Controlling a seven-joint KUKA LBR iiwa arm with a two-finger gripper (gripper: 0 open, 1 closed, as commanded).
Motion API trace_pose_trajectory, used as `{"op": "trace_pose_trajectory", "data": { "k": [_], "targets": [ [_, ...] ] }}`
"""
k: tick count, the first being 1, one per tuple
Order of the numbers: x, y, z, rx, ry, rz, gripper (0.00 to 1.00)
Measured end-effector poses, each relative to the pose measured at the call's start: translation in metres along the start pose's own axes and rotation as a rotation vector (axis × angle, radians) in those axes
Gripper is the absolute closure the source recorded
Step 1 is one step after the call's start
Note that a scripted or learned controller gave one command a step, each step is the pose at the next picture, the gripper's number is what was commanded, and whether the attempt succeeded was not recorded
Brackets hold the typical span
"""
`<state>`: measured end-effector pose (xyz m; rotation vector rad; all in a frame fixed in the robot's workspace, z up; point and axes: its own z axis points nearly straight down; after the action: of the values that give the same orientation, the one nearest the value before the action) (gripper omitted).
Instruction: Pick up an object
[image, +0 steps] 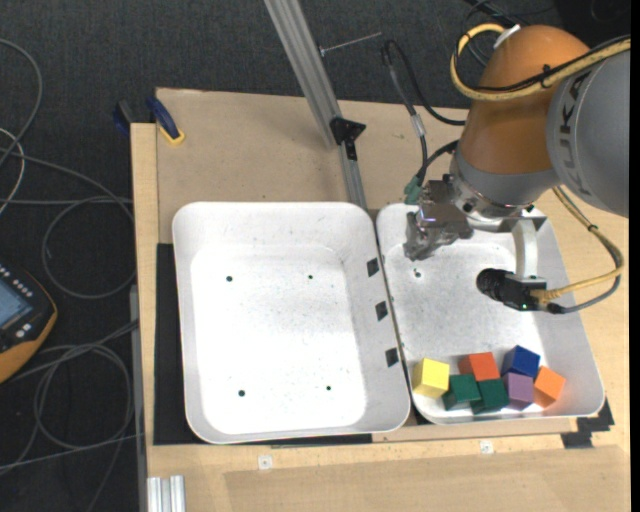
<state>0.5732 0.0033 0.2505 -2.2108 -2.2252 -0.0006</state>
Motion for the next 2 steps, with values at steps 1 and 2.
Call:
{"op": "trace_pose_trajectory", "data": {
  "k": [1, 2],
  "targets": [
    [0.040, -0.019, 0.005, 0.001, -0.001, 0.001, 1.00],
    [0.075, -0.047, 0.007, 0.001, -0.001, 0.002, 1.00]
  ]
}}
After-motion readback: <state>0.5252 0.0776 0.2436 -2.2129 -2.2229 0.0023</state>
